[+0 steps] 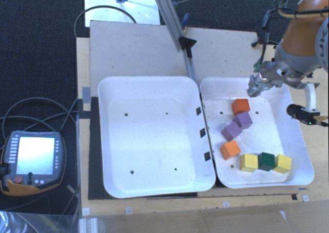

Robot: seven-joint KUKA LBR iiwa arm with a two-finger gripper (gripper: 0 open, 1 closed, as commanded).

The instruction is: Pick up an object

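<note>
A: How far along is the pick, reading from the left?

B: The left bin [149,134] holds no blocks. All the blocks lie in the right bin [295,139]: two purple blocks [237,125] touching each other, an orange block [230,149] just below them, another orange block [240,106] above them, then a row of yellow [249,162], green [266,160] and yellow [282,163] along the near wall. Nothing is lifted, so I judge the grasp itself is yet to come.

A: And the hand?

B: The hand [255,89] hangs over the far edge of the right bin, near the upper orange block. It carries nothing; how wide it stands I cannot tell.

A: Which way does that block point?

B: It is a cube, so no long axis; its edges sit slightly turned against the bin walls. The purple pair runs on a diagonal.
</note>
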